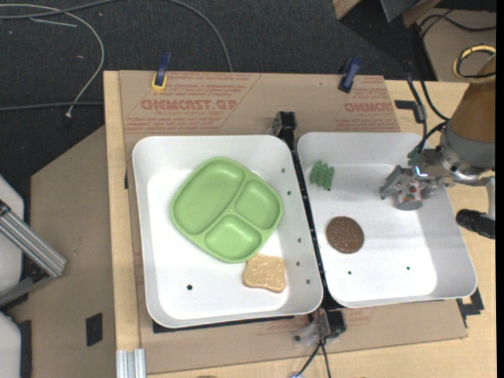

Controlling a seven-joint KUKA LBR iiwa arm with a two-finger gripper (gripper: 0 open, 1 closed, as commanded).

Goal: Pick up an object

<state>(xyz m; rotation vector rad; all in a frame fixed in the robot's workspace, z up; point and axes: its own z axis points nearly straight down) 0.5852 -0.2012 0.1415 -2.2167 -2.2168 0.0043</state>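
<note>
Overhead slanted view of the bench [126, 211], which is carrying two shallow white bins side by side on a cardboard sheet.

Left bin [153, 211]: a green divided plate [227, 209], with three compartments, is lying near the middle, turned at an angle to the bin's walls. A tan toast-shaped piece [264, 273] is lying flat just beside the plate's near edge, toward the bin's near right corner.

Right bin [441, 274]: a small green leafy piece [321, 175] is sitting near the far left corner, close to the wall shared with the left bin. A round brown patty [345, 234] is lying flat near the left wall, about midway between the far and near edges, well apart from the green piece.

The arm [475, 124] is reaching in over the right bin's far right corner. Its gripper [409, 190] is hanging low near the bin's right edge, with its fingers [391, 186] spreading apart; nothing is showing between them. The gripper is standing apart from both the patty and the green piece.

Two blue clamps [161, 68] are pinning the cardboard at the bench's far edge, and grey cables [87, 30] are trailing across the dark floor beyond it.
</note>
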